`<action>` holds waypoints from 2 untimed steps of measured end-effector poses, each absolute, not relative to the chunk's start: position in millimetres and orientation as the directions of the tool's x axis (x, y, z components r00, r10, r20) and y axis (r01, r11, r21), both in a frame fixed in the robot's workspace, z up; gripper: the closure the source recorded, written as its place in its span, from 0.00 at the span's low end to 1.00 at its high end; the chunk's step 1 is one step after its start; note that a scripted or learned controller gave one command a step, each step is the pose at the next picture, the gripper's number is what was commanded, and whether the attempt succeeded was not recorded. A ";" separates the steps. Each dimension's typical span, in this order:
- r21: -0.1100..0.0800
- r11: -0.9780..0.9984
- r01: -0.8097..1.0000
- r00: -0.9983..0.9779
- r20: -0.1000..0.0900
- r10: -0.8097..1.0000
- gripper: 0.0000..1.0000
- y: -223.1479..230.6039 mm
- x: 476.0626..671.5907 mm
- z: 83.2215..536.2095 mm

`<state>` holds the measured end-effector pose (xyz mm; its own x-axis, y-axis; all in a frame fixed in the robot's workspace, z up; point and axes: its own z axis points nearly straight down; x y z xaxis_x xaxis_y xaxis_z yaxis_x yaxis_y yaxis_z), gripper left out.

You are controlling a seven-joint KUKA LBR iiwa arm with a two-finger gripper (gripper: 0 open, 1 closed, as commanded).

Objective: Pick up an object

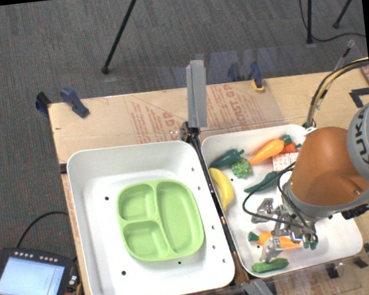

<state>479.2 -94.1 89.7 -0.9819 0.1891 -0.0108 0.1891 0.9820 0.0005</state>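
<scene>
Grey carpeted floor (39, 48), black tripod legs (120, 31) at top, plywood bench (134, 116), teach pendant (31, 282) lower left

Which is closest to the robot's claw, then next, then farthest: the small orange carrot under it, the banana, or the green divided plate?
From the gripper:
1. Small carrot, right bin, directly beneath it.
2. Banana, right bin's left edge.
3. Green divided plate, left bin.
</scene>
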 end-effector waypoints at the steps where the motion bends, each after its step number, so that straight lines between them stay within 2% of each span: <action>1: 0.001 0.946 0.325 -0.946 0.001 0.325 0.00 -78.7 520.9 87.0; 2: 0.001 0.922 0.386 -0.922 -0.001 0.386 0.00 -83.4 573.9 87.3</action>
<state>573.9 -83.4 87.3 -0.9224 0.3862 -0.0007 0.3862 0.9224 0.0009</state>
